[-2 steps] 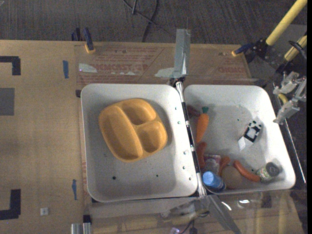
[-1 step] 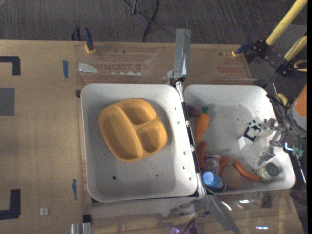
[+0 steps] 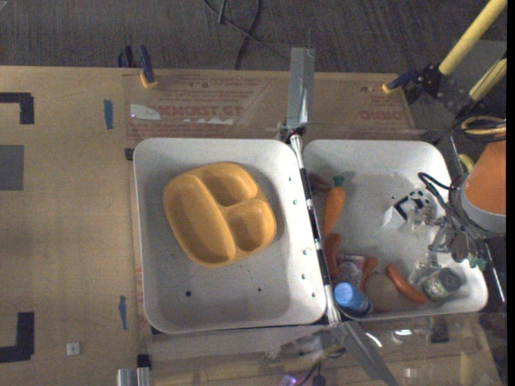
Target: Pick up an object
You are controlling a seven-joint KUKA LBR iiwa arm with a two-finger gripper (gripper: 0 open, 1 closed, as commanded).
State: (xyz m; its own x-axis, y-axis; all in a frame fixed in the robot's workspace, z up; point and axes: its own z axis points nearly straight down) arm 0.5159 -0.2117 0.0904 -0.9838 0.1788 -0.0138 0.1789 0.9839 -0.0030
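Carrot (image 3: 334, 206) lying at left side of right bin (image 3: 378, 161), middle right of frame. Gripper (image 3: 442, 240) low over same bin's right part, near frame's right edge; opening impossible to tell. Yellow divided tray (image 3: 219, 213) in left bin (image 3: 161, 167).

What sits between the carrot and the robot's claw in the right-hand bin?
Bare white bin floor, as the camera view shows. The carrot lies by the bin's left wall; the gripper is near its right edge.

A tan bench (image 3: 72, 215) bears two white bins (image 3: 161, 240) (image 3: 378, 167) side by side, touching.
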